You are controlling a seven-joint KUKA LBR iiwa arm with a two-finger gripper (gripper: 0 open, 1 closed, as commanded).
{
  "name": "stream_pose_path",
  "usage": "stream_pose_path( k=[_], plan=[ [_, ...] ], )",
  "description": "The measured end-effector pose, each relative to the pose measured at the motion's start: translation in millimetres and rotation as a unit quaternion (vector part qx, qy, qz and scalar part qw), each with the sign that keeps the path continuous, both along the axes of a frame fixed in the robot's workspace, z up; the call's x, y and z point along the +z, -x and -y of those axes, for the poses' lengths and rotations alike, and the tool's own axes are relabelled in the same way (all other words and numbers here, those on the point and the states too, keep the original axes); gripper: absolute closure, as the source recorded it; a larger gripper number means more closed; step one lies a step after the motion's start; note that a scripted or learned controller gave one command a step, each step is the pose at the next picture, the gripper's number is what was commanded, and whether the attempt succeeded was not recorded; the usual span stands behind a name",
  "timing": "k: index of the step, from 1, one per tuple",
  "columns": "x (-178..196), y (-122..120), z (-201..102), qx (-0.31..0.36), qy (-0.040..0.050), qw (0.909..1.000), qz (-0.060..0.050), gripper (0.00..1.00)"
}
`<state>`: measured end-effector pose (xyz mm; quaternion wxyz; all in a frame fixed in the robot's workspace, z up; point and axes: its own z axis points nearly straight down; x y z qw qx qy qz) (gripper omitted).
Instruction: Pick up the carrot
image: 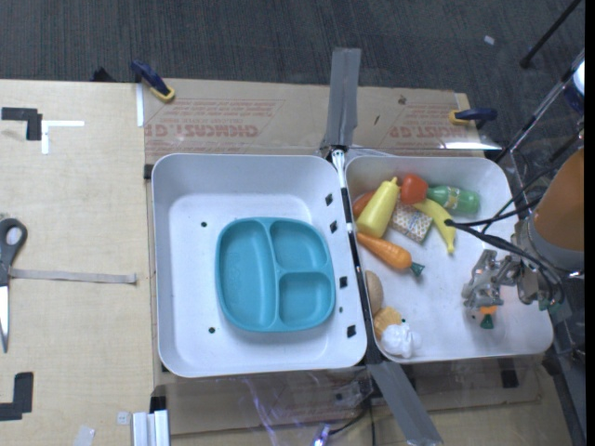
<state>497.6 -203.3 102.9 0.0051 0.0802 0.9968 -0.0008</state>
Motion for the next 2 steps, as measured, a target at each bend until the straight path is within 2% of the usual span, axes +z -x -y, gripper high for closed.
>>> stream_pose_path(
  k=[1,2],
  plan=[
    [0,0,0,0.0,-0.0001,1.0,0.0,0.0],
    [10,-2,0,0.001,0.0007,1.0,0.003,1.0]
  ],
)
